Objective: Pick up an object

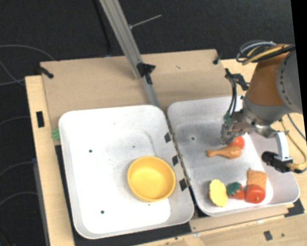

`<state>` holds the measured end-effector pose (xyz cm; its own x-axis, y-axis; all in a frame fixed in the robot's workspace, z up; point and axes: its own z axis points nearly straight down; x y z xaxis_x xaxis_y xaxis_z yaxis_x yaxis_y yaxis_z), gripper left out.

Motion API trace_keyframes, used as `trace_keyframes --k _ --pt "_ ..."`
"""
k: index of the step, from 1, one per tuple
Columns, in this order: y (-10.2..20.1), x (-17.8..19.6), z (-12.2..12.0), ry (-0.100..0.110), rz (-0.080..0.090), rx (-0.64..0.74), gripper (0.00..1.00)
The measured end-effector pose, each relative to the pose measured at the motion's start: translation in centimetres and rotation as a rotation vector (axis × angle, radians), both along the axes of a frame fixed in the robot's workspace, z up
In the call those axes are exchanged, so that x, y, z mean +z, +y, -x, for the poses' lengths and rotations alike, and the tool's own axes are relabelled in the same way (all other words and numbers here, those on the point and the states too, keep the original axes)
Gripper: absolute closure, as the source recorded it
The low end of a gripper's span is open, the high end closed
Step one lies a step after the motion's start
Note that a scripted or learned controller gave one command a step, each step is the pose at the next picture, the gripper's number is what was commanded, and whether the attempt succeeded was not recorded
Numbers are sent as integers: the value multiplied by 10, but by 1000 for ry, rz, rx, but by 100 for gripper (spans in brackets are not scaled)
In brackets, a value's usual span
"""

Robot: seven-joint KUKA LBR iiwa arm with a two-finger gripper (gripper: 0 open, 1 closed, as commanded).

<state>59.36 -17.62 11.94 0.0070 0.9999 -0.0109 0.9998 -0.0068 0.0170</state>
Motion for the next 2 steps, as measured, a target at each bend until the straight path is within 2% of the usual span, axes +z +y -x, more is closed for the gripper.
trace_keyframes --k 1,2 --pt "-2 43 -1 12 -11 3 100" --pt "-3 94 -2 15 -10 10 100"
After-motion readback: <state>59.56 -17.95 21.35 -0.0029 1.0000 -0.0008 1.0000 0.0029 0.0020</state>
